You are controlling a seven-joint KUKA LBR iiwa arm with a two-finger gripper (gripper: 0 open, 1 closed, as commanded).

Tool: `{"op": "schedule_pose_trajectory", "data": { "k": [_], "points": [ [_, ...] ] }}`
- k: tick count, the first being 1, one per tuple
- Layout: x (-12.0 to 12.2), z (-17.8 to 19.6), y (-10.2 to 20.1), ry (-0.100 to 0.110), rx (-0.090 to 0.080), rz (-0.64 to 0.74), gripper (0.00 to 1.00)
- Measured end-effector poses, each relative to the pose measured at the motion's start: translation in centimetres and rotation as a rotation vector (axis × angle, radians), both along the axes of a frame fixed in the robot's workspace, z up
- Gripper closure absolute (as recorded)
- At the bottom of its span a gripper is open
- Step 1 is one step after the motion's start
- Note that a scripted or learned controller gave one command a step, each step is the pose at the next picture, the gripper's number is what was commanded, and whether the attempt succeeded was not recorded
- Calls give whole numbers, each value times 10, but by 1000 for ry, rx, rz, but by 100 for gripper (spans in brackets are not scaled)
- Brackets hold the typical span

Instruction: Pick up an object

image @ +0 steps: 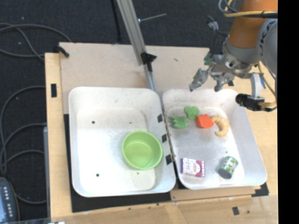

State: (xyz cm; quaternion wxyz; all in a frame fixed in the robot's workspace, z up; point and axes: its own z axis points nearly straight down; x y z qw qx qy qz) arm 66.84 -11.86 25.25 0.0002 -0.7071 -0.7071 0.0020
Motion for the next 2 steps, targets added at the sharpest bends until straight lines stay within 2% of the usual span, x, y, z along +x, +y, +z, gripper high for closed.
{"op": "schedule_pose_trajectory", "data": {
  "k": [2],
  "points": [
    [1,-121,0,2,1,0,0]
  ]
}}
